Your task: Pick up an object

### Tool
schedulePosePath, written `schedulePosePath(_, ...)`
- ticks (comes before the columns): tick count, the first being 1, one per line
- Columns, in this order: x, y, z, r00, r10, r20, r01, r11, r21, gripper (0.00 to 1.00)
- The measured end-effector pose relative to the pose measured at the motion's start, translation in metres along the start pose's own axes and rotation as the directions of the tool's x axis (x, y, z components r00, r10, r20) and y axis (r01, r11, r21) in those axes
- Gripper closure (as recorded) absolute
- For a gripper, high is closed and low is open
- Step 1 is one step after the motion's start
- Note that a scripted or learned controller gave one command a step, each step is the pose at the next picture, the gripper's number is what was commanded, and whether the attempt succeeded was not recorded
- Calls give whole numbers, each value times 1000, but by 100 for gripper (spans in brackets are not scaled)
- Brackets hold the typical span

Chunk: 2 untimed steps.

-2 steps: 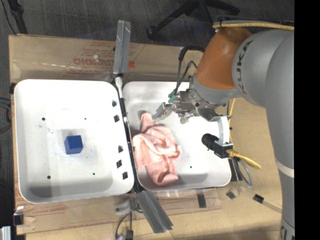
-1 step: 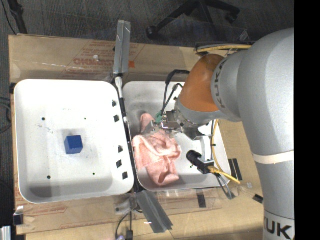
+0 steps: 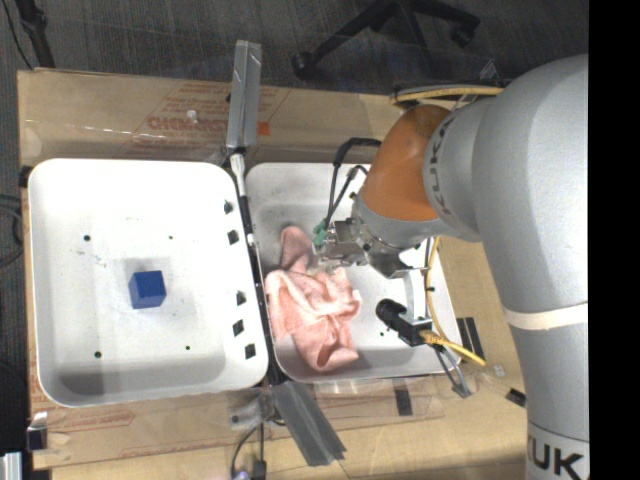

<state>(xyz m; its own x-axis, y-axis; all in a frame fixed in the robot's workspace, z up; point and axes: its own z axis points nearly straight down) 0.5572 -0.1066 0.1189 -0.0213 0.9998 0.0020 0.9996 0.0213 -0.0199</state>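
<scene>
A crumpled pink cloth (image 3: 310, 303) lies in the right bin (image 3: 300, 186), against its left wall. My gripper (image 3: 331, 252) is lowered into that bin and sits right at the cloth's upper right edge, touching or just above it. The wrist and orange band hide most of the gripper. A small blue cube (image 3: 147, 289) rests on the floor of the left bin (image 3: 60, 188), far from the gripper.
A grey divider bar (image 3: 243, 98) runs between the two bins, with black clips along the shared wall. Cardboard lies under both bins. An office chair base (image 3: 390, 18) stands on the floor behind the bench.
</scene>
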Motion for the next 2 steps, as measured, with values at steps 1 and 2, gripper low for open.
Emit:
schedulePosePath(1,67,35,-107,1000,2,1,-2,1000,-12,100)
schedulePosePath(2,37,1,-68,1000,-22,2,22,1000,-8,100)
